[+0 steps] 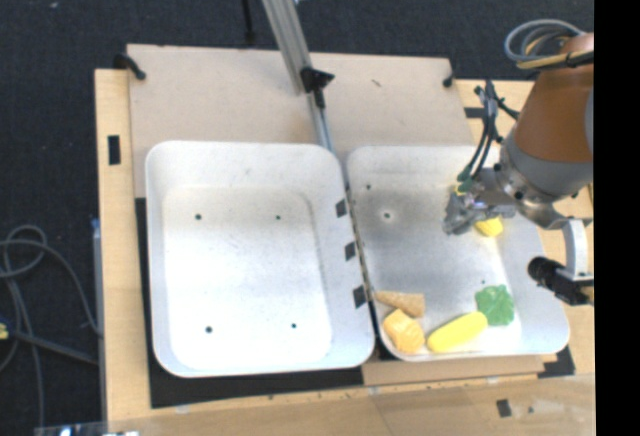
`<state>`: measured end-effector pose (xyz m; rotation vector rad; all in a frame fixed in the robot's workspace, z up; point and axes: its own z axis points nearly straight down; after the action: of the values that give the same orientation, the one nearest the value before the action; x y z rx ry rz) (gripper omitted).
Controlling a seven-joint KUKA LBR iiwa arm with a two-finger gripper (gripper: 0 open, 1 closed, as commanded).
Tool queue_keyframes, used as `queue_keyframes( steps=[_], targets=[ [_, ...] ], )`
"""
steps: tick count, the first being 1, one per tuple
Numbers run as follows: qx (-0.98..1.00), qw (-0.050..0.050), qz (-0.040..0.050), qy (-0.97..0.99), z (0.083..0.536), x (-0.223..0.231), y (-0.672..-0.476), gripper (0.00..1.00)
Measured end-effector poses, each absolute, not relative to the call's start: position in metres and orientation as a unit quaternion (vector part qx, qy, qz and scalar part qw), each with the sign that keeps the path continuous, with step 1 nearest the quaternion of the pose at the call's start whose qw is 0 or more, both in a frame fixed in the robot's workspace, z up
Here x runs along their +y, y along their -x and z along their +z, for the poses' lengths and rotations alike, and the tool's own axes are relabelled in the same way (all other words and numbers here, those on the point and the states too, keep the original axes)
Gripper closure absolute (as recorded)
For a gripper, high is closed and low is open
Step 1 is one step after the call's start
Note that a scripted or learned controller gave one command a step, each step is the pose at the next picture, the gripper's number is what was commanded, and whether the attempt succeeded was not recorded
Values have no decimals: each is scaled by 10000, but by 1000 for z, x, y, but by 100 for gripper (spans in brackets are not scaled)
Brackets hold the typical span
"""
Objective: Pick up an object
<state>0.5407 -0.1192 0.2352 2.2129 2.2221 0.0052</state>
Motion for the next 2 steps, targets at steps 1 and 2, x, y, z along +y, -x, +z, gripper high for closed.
queue_keyframes(
  steps=[1, 2],
  targets=[
    [7094, 4, 8, -7048, 233, -71, -547, 100],
    [7093, -1, 7, -7049, 234, -26, -535, 100]
  ],
)
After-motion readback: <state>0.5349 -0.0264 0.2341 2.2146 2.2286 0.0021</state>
